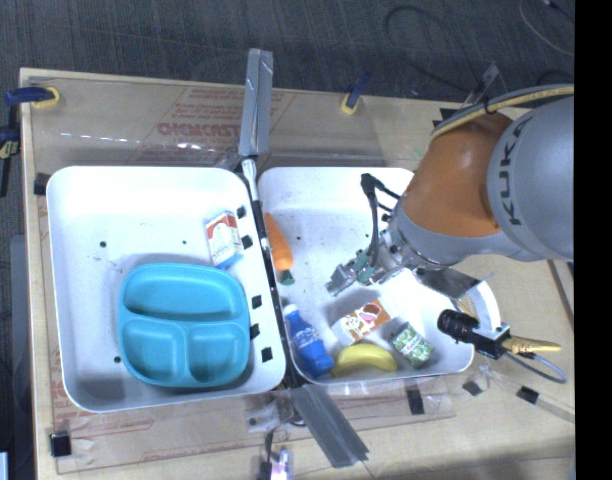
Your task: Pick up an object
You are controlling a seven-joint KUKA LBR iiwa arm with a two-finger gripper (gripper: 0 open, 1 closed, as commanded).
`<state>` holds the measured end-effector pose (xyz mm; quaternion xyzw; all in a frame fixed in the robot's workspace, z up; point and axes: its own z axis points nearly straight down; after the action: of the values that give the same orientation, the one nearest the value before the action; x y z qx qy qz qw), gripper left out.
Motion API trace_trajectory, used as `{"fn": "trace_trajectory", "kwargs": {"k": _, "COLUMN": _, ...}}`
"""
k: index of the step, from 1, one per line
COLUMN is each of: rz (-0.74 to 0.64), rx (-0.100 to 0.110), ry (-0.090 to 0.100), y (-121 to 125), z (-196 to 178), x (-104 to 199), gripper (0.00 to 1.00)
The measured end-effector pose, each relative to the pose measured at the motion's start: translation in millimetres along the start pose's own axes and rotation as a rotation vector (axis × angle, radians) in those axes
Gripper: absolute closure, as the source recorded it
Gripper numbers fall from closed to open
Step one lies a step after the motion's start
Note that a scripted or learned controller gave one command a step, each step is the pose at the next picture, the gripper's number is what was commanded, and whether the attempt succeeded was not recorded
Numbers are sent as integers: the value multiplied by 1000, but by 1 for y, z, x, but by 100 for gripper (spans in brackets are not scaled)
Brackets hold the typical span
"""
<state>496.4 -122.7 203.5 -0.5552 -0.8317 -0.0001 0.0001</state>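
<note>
Near edge of the right bin (316,183): bottle (307,340), banana (366,358), two packets. Above them hangs the gripper (354,271), nothing between its fingers; their spacing cannot be told. Carrot (278,243) beyond. Crowding risks a glancing grasp.

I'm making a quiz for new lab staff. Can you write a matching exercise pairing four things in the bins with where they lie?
Things:
1. blue tray
2. carrot
3. banana
4. small carton

Places:
A. right bin, by its near edge
B. left bin, up against the divider, above the tray
C. right bin, along the divider, far half
D. left bin, near half

Pairs: 1-D, 2-C, 3-A, 4-B
</note>
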Motion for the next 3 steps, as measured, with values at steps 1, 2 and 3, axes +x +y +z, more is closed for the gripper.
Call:
{"fn": "trace_trajectory", "kwargs": {"k": 1, "rz": 1, "rx": 0, "ry": 0, "y": 0, "z": 0, "x": 0, "gripper": 0}}
{"fn": "trace_trajectory", "kwargs": {"k": 2, "rz": -93, "rx": -8, "ry": -13, "y": -31, "z": 97, "x": -36, "gripper": 0}}
{"fn": "trace_trajectory", "kwargs": {"k": 3, "rz": -459, "rx": -1, "ry": -2, "y": 30, "z": -30, "x": -42, "gripper": 0}}
